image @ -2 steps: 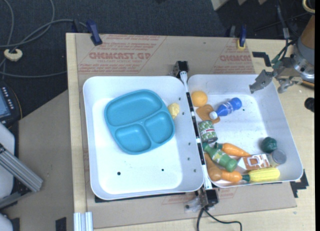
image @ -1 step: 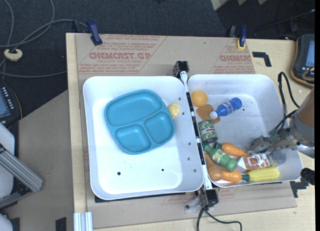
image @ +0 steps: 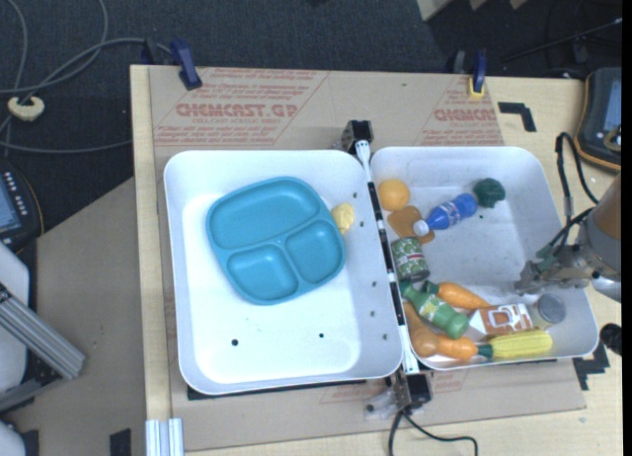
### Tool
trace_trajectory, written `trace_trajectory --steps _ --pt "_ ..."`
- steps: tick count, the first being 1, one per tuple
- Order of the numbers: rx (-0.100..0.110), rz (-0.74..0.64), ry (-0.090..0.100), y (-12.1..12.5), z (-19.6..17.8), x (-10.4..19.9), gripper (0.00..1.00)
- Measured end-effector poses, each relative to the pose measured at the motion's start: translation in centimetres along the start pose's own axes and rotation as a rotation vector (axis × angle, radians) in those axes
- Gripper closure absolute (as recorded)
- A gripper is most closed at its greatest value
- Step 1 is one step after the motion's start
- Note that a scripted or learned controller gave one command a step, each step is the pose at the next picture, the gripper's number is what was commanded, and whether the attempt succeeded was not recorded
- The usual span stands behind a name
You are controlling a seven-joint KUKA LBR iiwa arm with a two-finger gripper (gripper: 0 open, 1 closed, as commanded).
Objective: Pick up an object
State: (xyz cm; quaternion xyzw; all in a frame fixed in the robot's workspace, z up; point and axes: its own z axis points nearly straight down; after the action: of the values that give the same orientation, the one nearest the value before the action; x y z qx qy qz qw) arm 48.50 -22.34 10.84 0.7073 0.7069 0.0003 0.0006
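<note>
The gripper [image: 543, 271] hangs low at the right bin's [image: 513, 163] far edge, its opening too blurred to tell, a grey disc [image: 549, 309] just below it, a blue bottle [image: 449, 213] well to its left.

Cardboard-topped bench [image: 296, 99], two white bins [image: 197, 276]

Right bin [image: 513, 163], contents. Along the left wall: an orange ball [image: 394, 193], a brown piece [image: 404, 219] below it, and a green can [image: 410, 260] lying on its side. A blue bottle [image: 449, 213] lies tilted beside a dark green round object [image: 488, 190]. Near the front: a carrot [image: 460, 296], a green bottle [image: 441, 312], an orange-and-white carton [image: 506, 320], a corn cob [image: 521, 346].
</note>
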Motion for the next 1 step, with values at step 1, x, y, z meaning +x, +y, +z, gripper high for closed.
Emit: trace_trajectory --steps 1 --pt "0.001 -0.007 0.003 -0.51 2.44 8.15 1.00"
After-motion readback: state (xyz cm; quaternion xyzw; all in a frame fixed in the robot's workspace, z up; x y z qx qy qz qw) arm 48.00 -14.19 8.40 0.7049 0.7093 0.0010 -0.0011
